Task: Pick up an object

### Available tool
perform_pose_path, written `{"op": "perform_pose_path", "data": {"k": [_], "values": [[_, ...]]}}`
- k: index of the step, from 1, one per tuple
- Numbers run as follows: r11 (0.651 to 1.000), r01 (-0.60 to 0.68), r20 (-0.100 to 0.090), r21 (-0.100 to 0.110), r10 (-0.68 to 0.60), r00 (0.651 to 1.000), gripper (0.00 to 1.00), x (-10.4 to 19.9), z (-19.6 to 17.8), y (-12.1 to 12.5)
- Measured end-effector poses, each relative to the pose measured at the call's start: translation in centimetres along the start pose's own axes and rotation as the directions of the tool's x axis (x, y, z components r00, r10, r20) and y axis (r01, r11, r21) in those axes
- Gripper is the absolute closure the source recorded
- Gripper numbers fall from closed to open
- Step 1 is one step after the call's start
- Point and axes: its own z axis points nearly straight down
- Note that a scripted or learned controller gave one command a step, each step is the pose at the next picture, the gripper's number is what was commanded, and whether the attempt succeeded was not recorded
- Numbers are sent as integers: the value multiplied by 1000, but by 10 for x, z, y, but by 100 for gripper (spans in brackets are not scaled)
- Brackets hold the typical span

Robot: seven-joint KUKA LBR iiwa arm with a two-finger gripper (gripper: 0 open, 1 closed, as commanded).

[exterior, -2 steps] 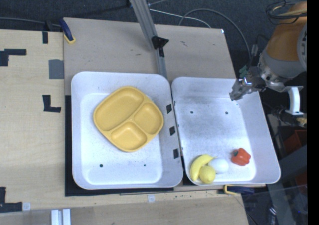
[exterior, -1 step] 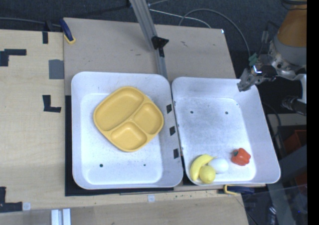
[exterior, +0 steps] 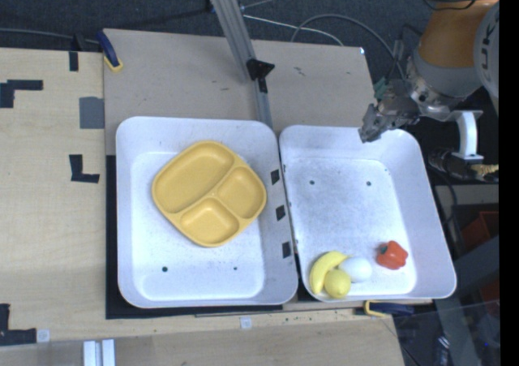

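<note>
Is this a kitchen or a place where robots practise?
Most likely a robot practice lab, not a kitchen. A grey robot arm reaches over two white bins on a wooden bench. The food looks like toys: a banana and a red pepper, plus a yellow divided plate.

A yellow banana (exterior: 323, 269) lies curved in the right bin (exterior: 405, 163), against its near edge towards the near-left corner. A yellow lemon (exterior: 338, 283) and a white egg (exterior: 356, 268) touch it there. A red pepper (exterior: 392, 255) sits just beside the egg, towards the right wall.
</note>
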Motion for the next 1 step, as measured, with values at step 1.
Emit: {"op": "perform_pose_path", "data": {"k": [1], "values": [[1000, 0, 0, 2, 0, 1000, 100, 56, 17, 8]]}}
